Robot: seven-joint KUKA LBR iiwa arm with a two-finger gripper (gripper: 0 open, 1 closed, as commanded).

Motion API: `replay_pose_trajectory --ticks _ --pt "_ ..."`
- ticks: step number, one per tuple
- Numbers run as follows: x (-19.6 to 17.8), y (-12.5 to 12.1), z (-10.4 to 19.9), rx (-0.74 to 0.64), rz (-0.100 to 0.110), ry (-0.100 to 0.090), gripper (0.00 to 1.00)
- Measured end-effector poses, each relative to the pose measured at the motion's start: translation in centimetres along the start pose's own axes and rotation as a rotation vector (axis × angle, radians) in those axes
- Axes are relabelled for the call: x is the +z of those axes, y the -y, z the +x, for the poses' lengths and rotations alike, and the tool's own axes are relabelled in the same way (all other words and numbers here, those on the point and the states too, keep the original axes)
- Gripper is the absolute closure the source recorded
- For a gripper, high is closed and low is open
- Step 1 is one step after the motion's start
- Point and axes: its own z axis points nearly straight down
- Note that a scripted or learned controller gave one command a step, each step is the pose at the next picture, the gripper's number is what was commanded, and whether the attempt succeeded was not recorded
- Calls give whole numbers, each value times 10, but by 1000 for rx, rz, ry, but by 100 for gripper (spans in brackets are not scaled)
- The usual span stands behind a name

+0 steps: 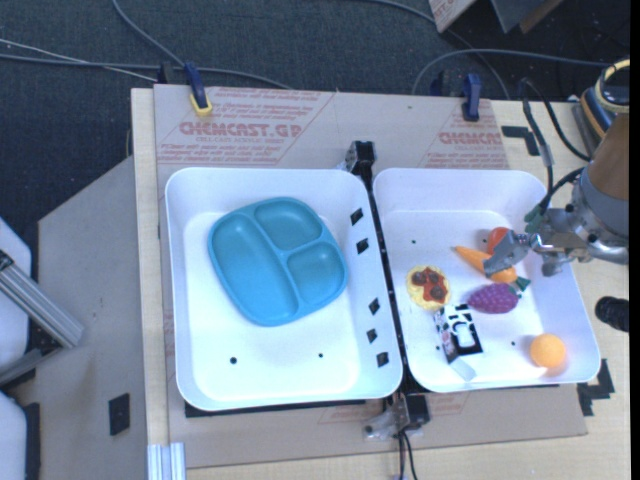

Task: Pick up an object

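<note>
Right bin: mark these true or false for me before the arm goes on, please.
1. The blue plate lies in the right bin. False: it lies in the left bin.
2. The tool is over the right bin, at the carrot. True.
3. The orange ball sits near the right bin's front right corner. True.
4. The purple grapes lie on the blue plate. False: they lie on the right bin's floor, beside the small pizza.
5. A black and white card lies in the right bin. True.
</note>
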Motion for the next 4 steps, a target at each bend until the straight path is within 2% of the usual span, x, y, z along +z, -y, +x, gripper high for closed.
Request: replay_pose_trajectory --ticks 1,3,4 --pt "-5 -2 0 -3 -12 2 0" --pt "111 8 -2 -1 -6 0 0" --pt "125 1 -2 -6 -30 4 0"
